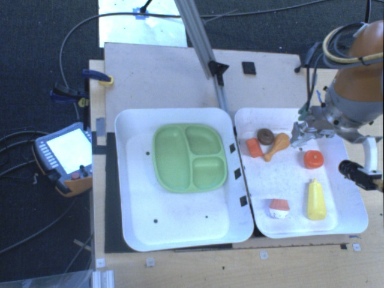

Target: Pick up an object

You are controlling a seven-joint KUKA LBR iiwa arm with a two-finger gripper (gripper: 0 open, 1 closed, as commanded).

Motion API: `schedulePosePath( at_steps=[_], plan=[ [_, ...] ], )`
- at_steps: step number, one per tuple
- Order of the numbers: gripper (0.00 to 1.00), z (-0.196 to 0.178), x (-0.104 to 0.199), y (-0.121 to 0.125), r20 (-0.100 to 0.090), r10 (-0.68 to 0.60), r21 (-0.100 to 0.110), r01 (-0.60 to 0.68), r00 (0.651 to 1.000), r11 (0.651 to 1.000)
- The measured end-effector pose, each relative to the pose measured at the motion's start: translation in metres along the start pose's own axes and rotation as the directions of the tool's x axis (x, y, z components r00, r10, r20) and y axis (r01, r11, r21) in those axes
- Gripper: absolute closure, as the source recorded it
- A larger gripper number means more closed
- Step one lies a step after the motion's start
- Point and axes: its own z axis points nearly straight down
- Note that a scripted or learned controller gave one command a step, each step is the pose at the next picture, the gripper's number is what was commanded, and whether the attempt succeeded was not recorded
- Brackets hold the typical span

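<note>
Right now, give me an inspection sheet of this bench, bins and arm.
Surface: bench bears two shallow white bins, left bin and right bin, side by side.
Job's things: in the right bin lie a brown round piece, an orange piece, a tan drumstick-shaped toy, a red round toy, a yellow bottle and a red-and-white piece.
Clutter: green divided plate in the left bin.
Grippers: gripper low over the right bin beside the drumstick-shaped toy; grasp not confirmed.
Cables: black cables on the floor.
Surroundings: handheld pendant left of the bench; clamps on its left edge.
</note>
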Motion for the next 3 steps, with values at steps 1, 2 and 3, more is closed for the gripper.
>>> schedulePosePath(
  at_steps=[1, 2, 3],
  plan=[
    [1.00, 0.016, 0.051, -0.001, 0.000, 0.001, 0.001, -0.001, 1.000, 1.000],
    [1.00, 0.027, 0.108, -0.020, -0.001, 0.000, 0.003, 0.000, 1.000, 1.000],
    [1.00, 0.042, 0.157, -0.026, -0.001, 0.001, 0.003, -0.001, 1.000, 1.000]
  ],
)
